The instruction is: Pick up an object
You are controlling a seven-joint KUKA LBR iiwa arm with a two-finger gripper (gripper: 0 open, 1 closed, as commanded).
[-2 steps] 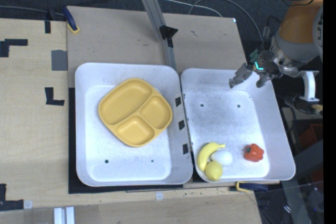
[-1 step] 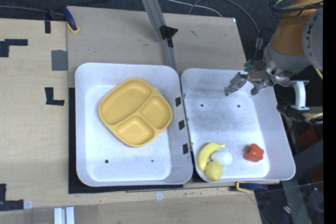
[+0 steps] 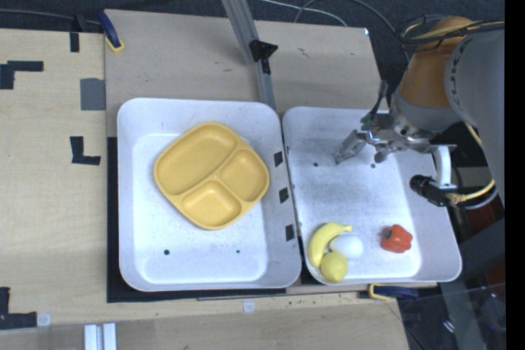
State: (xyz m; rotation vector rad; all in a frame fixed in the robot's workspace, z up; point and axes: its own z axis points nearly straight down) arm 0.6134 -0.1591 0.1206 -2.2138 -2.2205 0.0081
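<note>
A curved yellow banana (image 3: 326, 236) lies at the right bin's (image 3: 328, 135) near edge, unlabelled, while the gripper (image 3: 357, 152) hovers farther back, jaws open and holding nothing.

The arm (image 3: 459, 78) was cut off by the right edge of the picture. The white egg (image 3: 349, 247) lay partly behind the banana (image 3: 326, 238). The end effector (image 3: 354, 147) was small and blurred, so its state could not be judged.
</note>
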